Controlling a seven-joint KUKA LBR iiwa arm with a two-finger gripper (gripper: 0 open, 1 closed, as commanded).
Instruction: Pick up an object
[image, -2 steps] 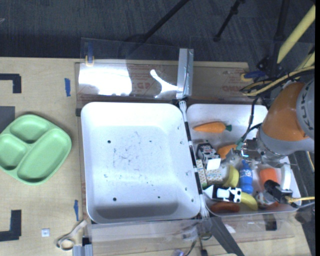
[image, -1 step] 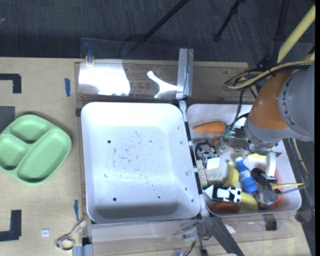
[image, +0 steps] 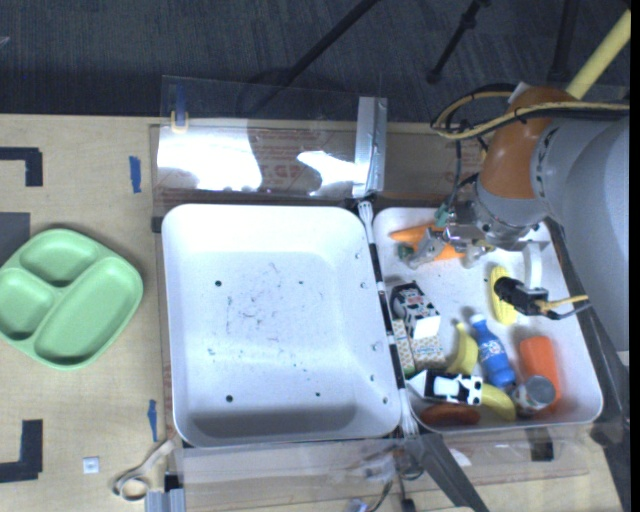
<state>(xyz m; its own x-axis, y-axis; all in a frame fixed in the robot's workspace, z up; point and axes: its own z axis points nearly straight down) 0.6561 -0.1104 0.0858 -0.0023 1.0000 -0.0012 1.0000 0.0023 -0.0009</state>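
Scissors (image: 140, 478) are seen at the table's near edge. Toys are heaped in the right bin (image: 575, 405); the jaws (image: 450, 238) are lowered over an orange carrot (image: 420, 236), their state indiscernible.

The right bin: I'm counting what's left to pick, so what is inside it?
The right bin holds a carrot, blue bottle, orange cup and bananas. The arm covers its far corner.

The arm (image: 590, 170) is cut off by the right edge. The claw (image: 447, 238) is small and blurred over the orange carrot (image: 420, 240), part of which it hides. In the right bin (image: 585, 400), the piled items near the blue bottle (image: 493, 360) overlap and are hard to identify.
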